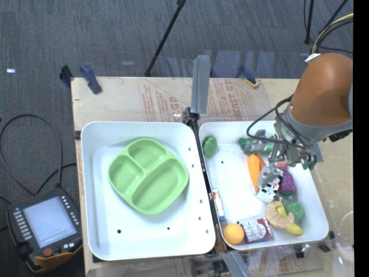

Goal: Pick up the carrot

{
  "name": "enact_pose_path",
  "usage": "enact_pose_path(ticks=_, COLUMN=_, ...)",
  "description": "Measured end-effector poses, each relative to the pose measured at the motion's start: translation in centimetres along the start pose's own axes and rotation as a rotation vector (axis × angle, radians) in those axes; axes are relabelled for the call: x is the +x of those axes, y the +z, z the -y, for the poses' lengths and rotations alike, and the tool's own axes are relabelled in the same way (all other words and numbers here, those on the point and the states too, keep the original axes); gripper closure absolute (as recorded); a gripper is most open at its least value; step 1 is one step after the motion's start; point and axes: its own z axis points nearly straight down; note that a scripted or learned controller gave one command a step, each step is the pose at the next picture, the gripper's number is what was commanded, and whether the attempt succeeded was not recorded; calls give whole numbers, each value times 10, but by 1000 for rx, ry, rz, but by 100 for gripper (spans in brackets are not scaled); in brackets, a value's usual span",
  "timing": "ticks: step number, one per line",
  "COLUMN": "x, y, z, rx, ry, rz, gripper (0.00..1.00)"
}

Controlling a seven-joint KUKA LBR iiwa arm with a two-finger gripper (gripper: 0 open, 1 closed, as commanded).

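Landmark: the carrot [253, 171], lying lengthwise in the right bin [230, 212], thick end toward the bin's far side and tip toward the near side.
Gripper [281, 161]: just to the right of the carrot's thick end, low over the bin; I cannot tell how it is set (cables and the wrist cover it).
Arm [323, 97]: the orange band looms above and to the right of the carrot.
Right of the carrot: a small black-and-white toy [268, 187] touching or nearly touching its tip, then a purple bunch of grapes [286, 183].
Left of the carrot: a green bristly item [210, 146] by the bin's wall.
Nearer than the carrot: an orange fruit [233, 234], a red packet [256, 230], a banana [293, 229].
Far left of the carrot: a green divided plate [149, 175] in the left bin [98, 235].
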Motion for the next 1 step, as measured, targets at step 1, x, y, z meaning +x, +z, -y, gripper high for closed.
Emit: enact_pose_path(ticks=1, x=-15, y=118, z=-8, rx=-1, ry=101, rz=-5, gripper=0)
